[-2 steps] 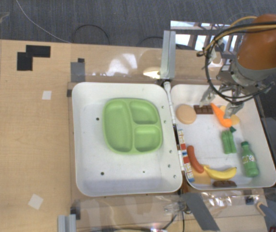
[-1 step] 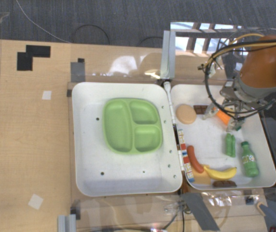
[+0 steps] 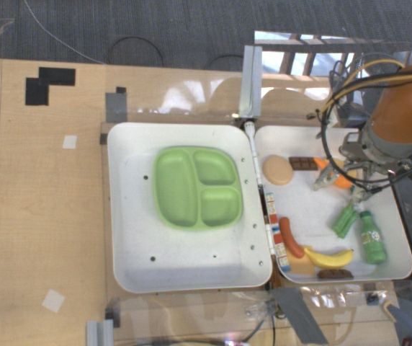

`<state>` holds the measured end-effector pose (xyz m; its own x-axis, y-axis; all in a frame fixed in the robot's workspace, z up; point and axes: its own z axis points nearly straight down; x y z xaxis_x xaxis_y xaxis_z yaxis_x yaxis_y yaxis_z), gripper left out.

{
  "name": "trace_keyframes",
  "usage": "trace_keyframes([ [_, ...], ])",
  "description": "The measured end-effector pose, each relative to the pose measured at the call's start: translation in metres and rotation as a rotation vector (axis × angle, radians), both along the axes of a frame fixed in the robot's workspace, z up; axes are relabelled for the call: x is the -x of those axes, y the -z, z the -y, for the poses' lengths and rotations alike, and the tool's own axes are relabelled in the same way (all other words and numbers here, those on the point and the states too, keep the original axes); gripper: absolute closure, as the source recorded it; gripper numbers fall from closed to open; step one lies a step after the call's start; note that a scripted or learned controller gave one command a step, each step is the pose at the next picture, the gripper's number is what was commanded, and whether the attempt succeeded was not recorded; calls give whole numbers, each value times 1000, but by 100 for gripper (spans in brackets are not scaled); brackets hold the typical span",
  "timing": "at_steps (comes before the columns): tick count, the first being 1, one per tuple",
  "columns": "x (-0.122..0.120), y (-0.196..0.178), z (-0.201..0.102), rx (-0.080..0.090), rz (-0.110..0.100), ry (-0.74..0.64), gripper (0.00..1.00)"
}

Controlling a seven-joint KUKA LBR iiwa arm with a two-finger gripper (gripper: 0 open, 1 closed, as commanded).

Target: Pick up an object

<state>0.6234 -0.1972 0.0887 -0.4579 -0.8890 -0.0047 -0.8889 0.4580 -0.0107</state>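
Left bin (image 3: 130, 265), frame centre: a green three-compartment plastic plate (image 3: 196, 187). Right bin (image 3: 397, 262): tan bun (image 3: 278, 170), red sausage (image 3: 290, 238), yellow banana (image 3: 328, 256) and green bottle (image 3: 371, 238), all lying unlifted. The gripper (image 3: 350, 182) hovers above; whether released or clenched cannot be told. Nothing is picked yet.

Plate (image 3: 195, 187) in left bin (image 3: 130, 265) (alone)

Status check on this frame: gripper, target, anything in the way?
Gripper low in right bin, jaws around nothing. Nearest: orange piece, green pickle. Green bottle close beside.
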Motion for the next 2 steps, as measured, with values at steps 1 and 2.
trace_keyframes([
  [1, -5, -16, -3, -2, 16, 0, 100],
  [2, 28, -131, -101, 0, 10, -95, 100],
])
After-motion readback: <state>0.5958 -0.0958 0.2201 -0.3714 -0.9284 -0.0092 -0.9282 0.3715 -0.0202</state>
